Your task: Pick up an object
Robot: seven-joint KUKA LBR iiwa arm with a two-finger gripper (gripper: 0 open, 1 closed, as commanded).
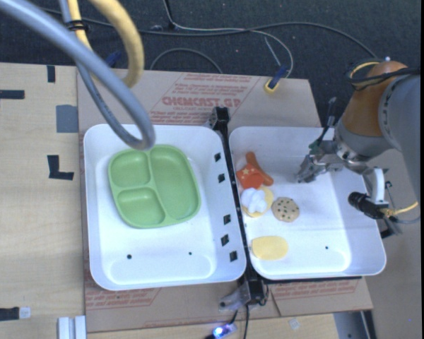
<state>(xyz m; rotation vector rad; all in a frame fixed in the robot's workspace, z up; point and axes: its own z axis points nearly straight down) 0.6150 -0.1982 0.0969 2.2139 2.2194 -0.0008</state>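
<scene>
In the right bin [339,260] lie an orange toy piece [252,173], a white lumpy piece [255,200], a brown-dotted cookie [286,209] and a pale yellow oval [269,247]. My gripper [309,172] hangs over the right bin's upper right part, to the right of the orange piece and above the cookie. Nothing shows between its fingers. The grey arm with its orange band [371,111] comes in from the right edge.
The left bin [106,260] holds a green divided plate [154,185]. A grey hose [92,69] and a yellow hose [120,20] cross the upper left. Cables [275,83] lie behind the bins on the cardboard.
</scene>
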